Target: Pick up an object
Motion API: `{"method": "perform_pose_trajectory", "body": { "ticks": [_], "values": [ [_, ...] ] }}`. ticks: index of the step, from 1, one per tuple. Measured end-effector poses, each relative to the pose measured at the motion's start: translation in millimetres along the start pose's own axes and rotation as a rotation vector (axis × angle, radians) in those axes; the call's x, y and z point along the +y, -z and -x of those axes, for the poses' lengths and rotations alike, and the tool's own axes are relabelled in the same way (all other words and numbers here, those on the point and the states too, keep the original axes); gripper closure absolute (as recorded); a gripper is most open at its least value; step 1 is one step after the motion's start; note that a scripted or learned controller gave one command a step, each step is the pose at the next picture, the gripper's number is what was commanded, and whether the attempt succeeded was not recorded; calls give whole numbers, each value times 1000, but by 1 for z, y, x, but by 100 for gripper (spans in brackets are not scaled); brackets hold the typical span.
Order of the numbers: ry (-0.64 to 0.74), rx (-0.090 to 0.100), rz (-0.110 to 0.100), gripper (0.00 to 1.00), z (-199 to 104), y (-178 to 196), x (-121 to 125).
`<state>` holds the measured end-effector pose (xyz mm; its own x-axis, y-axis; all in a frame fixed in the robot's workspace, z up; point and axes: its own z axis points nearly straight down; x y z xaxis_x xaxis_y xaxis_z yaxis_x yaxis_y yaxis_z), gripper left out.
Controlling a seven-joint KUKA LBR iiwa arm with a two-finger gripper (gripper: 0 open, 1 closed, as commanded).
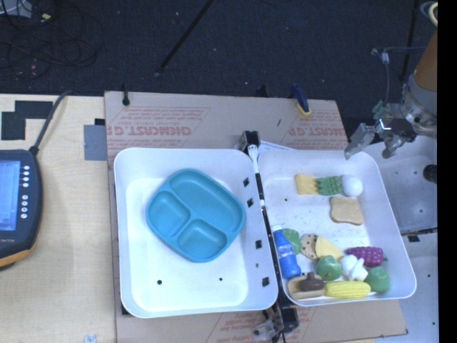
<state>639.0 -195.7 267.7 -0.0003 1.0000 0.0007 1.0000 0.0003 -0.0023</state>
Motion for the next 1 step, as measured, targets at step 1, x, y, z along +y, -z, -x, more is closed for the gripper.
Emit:
{"method": "perform_pose_trajectory", "body": {
  "ticks": [1],
  "values": [
    [1,2,0,0,-54,-183,-26]
  ]
}}
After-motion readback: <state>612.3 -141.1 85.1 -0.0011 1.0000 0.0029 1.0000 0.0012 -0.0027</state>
